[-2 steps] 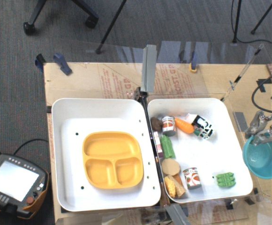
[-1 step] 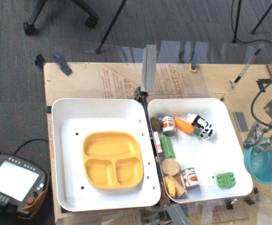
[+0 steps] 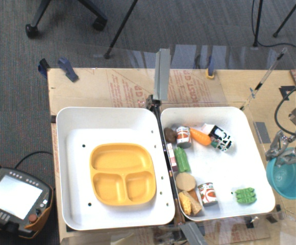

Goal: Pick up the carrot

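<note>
One small orange carrot, likely light, stiff, slick plastic wedged between can and toy car, suits a mid-body pinch; gripper state cannot be told.

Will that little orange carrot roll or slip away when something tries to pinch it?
Probably somewhat. The carrot looks smooth, rounded and tapered, so it may roll or squirt sideways. It looks like a toy, likely light and stiff. It lies beside a small can and a black-and-white toy in the right bin, so a nudge could push it against them.
</note>
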`<state>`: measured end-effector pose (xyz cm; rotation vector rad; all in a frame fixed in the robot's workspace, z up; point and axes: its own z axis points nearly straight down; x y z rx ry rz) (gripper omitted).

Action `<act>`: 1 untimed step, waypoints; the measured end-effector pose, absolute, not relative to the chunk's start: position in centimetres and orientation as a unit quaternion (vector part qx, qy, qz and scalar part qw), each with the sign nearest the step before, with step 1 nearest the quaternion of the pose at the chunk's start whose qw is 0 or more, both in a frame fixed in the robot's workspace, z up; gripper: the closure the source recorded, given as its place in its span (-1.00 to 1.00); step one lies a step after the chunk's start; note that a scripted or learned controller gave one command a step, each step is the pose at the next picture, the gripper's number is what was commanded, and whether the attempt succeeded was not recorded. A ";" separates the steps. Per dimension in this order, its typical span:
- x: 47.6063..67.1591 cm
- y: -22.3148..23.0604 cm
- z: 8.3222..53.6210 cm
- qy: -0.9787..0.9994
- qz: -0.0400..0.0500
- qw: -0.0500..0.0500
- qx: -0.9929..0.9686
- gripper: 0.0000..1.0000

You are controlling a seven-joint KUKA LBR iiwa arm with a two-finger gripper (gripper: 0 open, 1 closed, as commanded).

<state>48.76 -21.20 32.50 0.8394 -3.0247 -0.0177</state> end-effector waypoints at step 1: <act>48.9 -21.1 34.5 -0.893 -0.003 -0.001 0.450 1.00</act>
